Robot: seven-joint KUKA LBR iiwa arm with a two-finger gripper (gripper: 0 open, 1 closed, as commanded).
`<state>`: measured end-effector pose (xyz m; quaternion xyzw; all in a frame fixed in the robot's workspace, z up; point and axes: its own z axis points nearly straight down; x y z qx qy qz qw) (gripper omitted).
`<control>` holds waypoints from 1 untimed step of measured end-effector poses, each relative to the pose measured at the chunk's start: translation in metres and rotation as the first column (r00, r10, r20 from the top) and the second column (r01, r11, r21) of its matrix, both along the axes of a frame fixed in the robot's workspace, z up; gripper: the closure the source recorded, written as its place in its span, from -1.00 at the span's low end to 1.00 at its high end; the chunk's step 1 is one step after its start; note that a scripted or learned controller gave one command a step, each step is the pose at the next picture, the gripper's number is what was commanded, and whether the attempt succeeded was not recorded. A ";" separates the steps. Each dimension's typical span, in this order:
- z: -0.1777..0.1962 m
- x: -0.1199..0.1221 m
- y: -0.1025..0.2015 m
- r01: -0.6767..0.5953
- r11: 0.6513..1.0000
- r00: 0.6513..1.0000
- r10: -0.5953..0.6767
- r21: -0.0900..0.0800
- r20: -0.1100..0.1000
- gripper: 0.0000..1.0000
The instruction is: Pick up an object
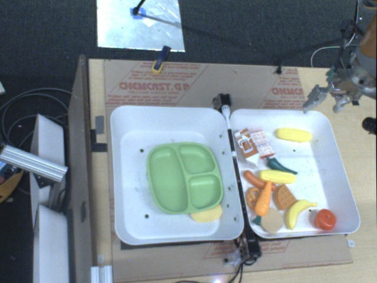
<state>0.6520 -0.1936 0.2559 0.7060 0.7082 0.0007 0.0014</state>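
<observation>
Two smooth white bins (330,135) | ridged yellow corn (294,135) (plastic) | tool (327,99) open

Even, fairly bright overhead light fills the scene. The two white bins (177,122) look nearly washed out, with soft shadows along their inner walls. A foil sheet (140,16) at eleven o'clock glares. The picture is mildly soft and grainy throughout.
</observation>
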 end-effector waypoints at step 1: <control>-0.150 -0.066 0.060 0.000 1.000 1.000 0.000 0.007 -0.018 -1.00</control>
